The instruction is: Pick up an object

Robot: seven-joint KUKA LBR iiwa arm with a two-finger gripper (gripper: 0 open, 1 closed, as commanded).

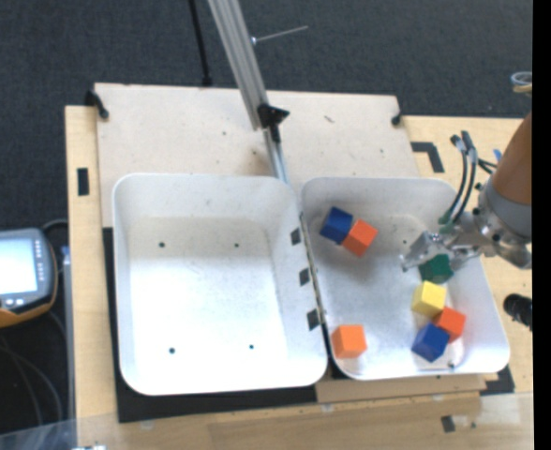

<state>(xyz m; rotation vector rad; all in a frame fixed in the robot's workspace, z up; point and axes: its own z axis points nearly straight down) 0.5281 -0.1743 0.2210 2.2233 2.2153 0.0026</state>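
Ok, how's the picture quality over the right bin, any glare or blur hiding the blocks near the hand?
Camera view: lighting is even and soft, with no strong glare on the right bin. The blocks read clearly in colour, though their edges are slightly soft. The hand is somewhat blurred and overlaps the green block, so its fingers are hard to make out. Shadows are faint.

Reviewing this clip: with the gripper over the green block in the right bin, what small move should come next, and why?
Probably a short straight descent onto the green block. The gripper sits right above it, near the right bin wall, with the yellow block close beside, so going straight down should avoid nudging that neighbour.
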